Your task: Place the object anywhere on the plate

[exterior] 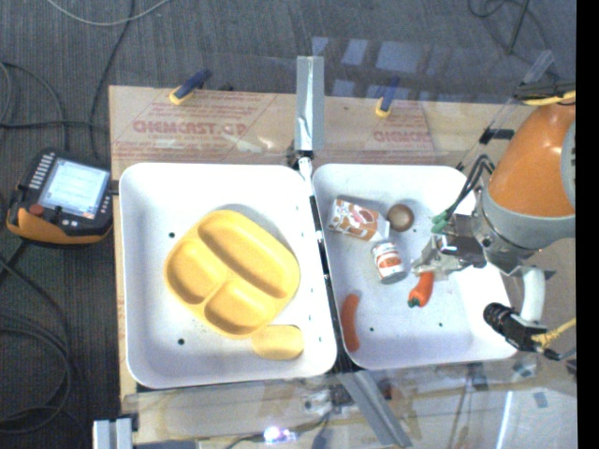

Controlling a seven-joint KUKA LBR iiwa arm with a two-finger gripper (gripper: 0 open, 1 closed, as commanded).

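A single fixed camera looks down from above at a slant. The two shallow white plastic bins [150, 344] lie side by side near the middle, seen whole from a moderate distance. Dark grey carpet floor [187, 36] lies beyond them, and the grey-and-orange arm [533, 176] enters at their right.

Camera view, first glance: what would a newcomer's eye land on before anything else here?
The big yellow divided plate in the left bin stands out first, with a smaller yellow piece at its lower edge. Next comes the grey and orange arm at the right, its pincer over the right bin just above a toy carrot, among small items including a can and a snack packet.
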